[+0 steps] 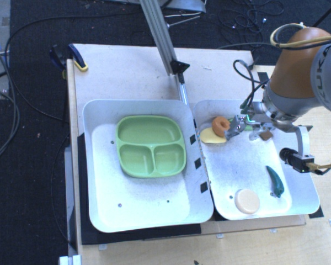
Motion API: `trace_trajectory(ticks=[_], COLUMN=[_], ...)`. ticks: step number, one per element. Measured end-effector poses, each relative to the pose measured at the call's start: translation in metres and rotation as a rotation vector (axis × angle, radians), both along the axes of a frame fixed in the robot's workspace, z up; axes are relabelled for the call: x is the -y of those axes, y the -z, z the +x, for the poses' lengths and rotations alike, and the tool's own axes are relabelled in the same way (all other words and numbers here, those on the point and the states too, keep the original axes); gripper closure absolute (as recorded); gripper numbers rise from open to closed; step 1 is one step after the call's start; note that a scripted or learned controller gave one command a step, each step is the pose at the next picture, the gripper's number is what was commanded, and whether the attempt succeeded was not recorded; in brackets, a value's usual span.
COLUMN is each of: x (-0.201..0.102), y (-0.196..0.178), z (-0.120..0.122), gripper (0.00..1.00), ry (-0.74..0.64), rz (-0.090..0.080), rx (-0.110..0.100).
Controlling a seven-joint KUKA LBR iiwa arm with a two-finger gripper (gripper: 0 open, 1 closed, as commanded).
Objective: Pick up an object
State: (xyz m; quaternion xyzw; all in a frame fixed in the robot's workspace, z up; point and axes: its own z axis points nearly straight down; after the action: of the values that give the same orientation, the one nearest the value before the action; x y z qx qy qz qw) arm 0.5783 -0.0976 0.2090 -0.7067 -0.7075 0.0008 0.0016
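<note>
In the right bin [298, 203] an orange ring-shaped toy [220, 125] lies at the far left, against a pale yellow piece [212, 136]. My gripper [235, 127] is low in this bin, just to the right of the orange ring and very close to it; whether it touches the ring is unclear. A teal pepper-like toy [275, 181] lies near the bin's right side. A cream round piece [247, 200] sits near the front edge.
The left bin [99, 203] holds a green divided plate [151, 146]. A slanted metal pole [160, 29] rises behind the bins. The arm's orange band [298, 65] hangs over the right bin's far corner.
</note>
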Motion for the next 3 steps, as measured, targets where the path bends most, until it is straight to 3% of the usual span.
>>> trace_trajectory(ticks=[1,3], x=[0.000,0.002], y=[-0.001,0.115], z=[0.001,0.003], gripper=[0.00,0.00], ry=[0.000,0.002], rz=[-0.001,-0.001], rx=[0.003,0.000])
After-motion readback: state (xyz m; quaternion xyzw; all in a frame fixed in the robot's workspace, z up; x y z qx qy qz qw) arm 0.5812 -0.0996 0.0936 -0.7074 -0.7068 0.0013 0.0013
